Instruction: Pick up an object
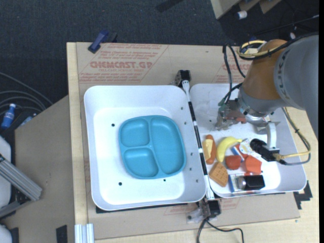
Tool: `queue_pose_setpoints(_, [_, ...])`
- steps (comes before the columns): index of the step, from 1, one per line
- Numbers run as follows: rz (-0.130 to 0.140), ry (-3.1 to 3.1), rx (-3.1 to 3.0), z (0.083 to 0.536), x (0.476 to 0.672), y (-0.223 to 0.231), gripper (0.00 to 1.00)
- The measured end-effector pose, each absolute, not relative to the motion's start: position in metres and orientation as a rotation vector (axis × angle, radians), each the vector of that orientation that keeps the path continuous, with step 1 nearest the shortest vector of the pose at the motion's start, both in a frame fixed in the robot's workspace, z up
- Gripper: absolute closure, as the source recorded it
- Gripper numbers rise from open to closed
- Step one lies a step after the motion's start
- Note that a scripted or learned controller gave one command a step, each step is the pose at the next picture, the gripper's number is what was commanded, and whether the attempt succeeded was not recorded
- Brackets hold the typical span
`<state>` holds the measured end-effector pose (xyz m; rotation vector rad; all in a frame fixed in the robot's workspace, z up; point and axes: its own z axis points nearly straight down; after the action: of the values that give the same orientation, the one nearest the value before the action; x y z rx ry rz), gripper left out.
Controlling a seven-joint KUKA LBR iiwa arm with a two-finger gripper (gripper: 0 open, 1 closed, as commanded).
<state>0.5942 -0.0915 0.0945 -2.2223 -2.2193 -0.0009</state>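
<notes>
My gripper (226,119) hangs low over the back part of the right bin (205,97), under the grey and orange wrist. Just in front of it lies a heap of small toys: a yellow banana (226,147), an orange hot dog (208,149), a red round piece (233,161), an orange-red block (252,164), a tan cracker (219,174) and a black block (253,181). The gripper stands a little behind the banana, and I see nothing held in it.
The left bin (98,103) holds a blue divided plate (152,146). A blue marker (98,41) lies on the cardboard at the back left. A yellow and black cable (293,156) loops over the right bin's right side.
</notes>
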Motion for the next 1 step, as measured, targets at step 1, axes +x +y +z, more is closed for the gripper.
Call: queue_pose_setpoints(1, [-0.001,-2.219,-2.222,0.0944,0.5941,-0.0915,0.00])
